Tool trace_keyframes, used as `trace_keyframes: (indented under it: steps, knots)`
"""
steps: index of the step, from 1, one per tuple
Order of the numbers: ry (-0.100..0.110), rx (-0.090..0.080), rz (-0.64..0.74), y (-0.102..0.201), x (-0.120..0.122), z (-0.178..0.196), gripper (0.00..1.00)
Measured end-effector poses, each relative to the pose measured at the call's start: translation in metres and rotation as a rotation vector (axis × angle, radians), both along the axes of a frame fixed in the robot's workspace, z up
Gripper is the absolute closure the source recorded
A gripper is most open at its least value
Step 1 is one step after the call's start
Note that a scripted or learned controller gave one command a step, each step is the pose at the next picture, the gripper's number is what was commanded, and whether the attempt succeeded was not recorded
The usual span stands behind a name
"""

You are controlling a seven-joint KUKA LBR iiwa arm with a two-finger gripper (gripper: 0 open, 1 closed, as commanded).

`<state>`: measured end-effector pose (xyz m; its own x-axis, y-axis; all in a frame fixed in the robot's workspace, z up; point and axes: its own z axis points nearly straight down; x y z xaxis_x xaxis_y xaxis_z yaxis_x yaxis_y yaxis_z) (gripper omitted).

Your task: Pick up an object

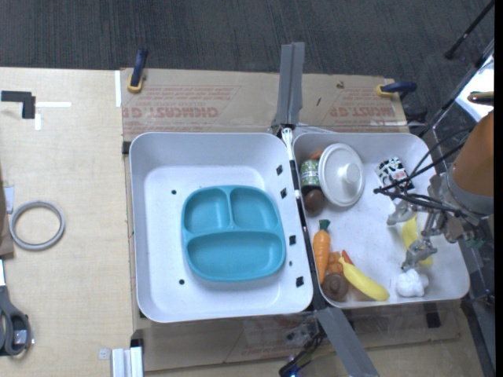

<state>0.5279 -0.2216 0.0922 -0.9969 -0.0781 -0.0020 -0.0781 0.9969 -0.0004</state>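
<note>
Dark grey carpet floor point(196, 18) runs along the far side of the light wooden bench point(63, 148). A brown cardboard sheet point(204, 100) lies on the bench, held by clamps point(138, 69) at its far edge. A roll of tape point(34, 225) lies near the bench's left edge, with scissors point(14, 328) toward the near left corner.

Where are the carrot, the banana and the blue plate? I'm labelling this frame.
carrot point(321, 247): camera view, orange body.
banana point(366, 282): camera view, middle of its length.
blue plate point(233, 256): camera view, large lower compartment.
</note>
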Motion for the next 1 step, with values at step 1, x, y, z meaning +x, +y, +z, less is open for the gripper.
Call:
trace_keyframes:
  steps: [1]
  knots:
    - [-0.003,-0.001,0.02,-0.0001,0.0242,0.0007,0.0]
